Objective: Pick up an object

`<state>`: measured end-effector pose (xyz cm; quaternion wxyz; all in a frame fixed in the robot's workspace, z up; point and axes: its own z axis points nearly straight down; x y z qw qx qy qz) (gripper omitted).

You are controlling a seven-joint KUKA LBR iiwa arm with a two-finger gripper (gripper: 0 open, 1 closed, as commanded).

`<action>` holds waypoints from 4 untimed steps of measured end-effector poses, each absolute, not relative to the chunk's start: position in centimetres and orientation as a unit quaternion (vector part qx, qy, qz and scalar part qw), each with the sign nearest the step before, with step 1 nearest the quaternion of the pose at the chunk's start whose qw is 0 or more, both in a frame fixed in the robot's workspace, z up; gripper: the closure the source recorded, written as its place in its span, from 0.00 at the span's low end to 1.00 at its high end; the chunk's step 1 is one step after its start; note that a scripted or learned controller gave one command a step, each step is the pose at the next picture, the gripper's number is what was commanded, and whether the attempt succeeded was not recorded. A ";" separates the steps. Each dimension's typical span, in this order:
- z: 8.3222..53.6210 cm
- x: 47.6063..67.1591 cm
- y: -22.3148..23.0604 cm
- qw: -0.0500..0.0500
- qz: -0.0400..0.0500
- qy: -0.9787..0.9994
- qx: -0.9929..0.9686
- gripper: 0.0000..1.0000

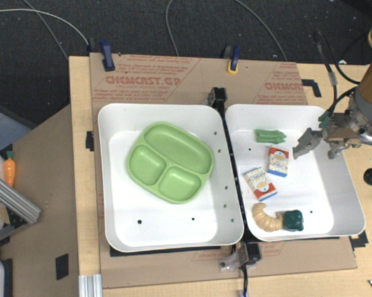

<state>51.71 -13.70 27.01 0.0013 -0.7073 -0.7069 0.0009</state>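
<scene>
The right bin [334, 184] holds a green packet [270, 135] at the back, a red and white carton [277, 161], a blue, white and red carton [260, 183], a tan croissant [267, 218] and a dark green block [292, 220] at the front. My gripper [319, 146] hangs over the right part of this bin, to the right of the red and white carton, its two fingers spread apart. Nothing sits between the fingers.
The left bin [111, 184] carries a light green divided plate [170, 162]. A black clamp [218, 96] sits between the bins at the back. Cables run over the dark floor behind the bench, and an orange item [9, 169] lies at the far left.
</scene>
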 end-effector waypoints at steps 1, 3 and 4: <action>27.2 51.8 -13.7 0.000 0.000 -0.707 -0.707 0.00; 17.2 51.3 -12.9 0.002 0.001 -0.707 -0.707 0.00; 12.9 51.4 -13.3 0.001 0.001 -0.707 -0.707 0.00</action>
